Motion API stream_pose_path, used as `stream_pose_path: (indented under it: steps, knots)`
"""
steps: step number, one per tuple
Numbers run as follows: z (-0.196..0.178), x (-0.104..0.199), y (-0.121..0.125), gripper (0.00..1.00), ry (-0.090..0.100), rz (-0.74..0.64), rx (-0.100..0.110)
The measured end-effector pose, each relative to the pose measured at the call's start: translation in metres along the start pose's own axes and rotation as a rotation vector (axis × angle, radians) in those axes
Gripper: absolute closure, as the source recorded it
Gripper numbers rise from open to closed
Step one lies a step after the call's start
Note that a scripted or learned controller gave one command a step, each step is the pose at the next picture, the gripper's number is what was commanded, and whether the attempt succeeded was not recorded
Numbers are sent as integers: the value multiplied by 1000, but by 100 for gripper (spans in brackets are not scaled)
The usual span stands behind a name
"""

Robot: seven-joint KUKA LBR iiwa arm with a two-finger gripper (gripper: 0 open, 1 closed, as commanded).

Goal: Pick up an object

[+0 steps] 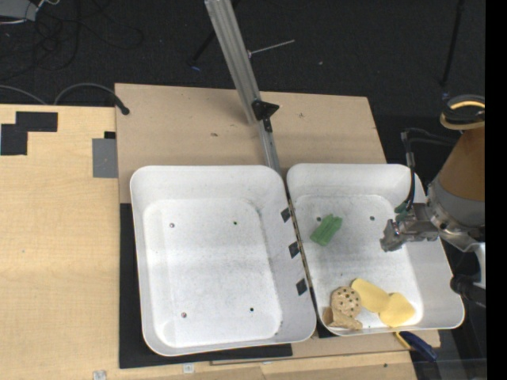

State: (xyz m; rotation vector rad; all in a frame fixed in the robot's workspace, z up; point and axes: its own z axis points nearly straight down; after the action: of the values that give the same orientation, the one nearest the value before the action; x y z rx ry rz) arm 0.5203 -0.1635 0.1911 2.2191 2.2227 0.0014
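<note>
The right bin [356,179] holds a green block [325,229] near its left wall. Along its front edge lie a yellow banana-like piece [386,302] and a tan spotted cookie-like piece [344,305]. My gripper [392,238] hangs over the bin's right side, well to the right of the green block and above the yellow piece. Nothing shows between its fingers. The arm's grey wrist and orange band [467,165] come in from the right edge.
The left bin [158,182] lies beside the right one, with black clips [291,248] along the shared wall. A slanted metal rail [238,70] rises behind the bins. Light wooden bench lies to the left.
</note>
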Motion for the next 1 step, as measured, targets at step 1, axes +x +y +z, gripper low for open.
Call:
stream_pose_path:
  steps: [1]
  knots:
    - [-27, -1, 1, 100, 0, 0, 0]
